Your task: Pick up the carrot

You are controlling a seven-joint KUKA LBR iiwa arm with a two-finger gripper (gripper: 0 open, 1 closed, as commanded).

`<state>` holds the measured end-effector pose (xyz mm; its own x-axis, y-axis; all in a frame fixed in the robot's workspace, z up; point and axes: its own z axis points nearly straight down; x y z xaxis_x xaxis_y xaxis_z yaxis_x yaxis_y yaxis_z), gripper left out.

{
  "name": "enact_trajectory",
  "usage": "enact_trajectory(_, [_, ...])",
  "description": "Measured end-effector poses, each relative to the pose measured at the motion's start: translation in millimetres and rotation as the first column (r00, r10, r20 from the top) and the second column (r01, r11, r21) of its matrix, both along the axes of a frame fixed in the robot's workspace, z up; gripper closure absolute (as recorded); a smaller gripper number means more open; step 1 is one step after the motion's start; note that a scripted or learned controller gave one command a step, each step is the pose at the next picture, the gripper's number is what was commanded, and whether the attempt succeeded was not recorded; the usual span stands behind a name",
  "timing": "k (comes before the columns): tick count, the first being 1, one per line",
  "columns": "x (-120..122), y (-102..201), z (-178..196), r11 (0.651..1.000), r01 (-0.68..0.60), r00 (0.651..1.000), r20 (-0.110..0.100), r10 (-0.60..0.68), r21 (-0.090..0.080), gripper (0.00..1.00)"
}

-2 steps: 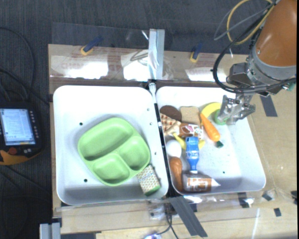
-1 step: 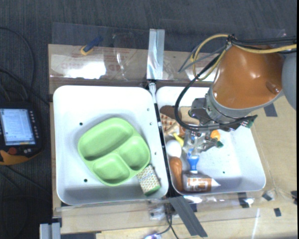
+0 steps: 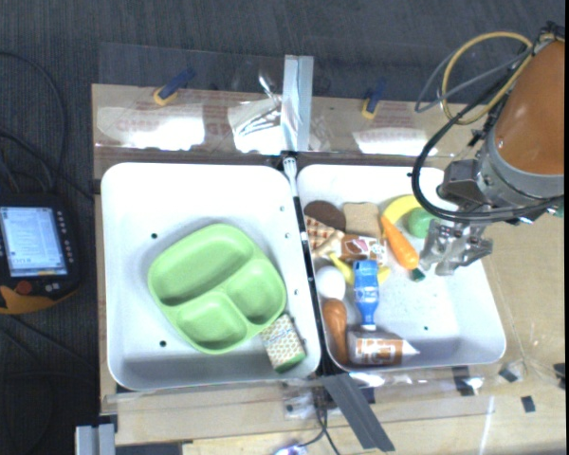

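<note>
Carrot, short, orange and tapered (image 3: pixel 400 240), lies ungrasped in the right white bin (image 3: pixel 474 335) just beside the end effector (image 3: pixel 452 254), whose opening I cannot tell; approach step, next it must centre over it.

Claw (image 3: pixel 449 251) finger state unreadable, wrist body hides most of it. Arm (image 3: pixel 536 112) cut off by right edge. Banana (image 3: pixel 399 205) partly hidden under carrot (image 3: pixel 399 241) and arm. Green ball (image 3: pixel 418 222) half covered by the wrist. Blue bottle (image 3: pixel 365 292) label too small to read. Handheld screen (image 3: pixel 30 242) text illegible.
</note>
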<state>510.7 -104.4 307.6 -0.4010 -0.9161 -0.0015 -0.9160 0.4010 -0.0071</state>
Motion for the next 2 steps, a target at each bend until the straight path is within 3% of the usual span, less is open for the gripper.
enact_trajectory(1, [-15.9,46.9,-127.4,0.995,-0.095,0.995,-0.015,0.095,0.007,1.0])
enact_trajectory(2, [28.7,1.3,16.2,0.983,-0.184,0.983,0.003,0.184,0.0,1.0])
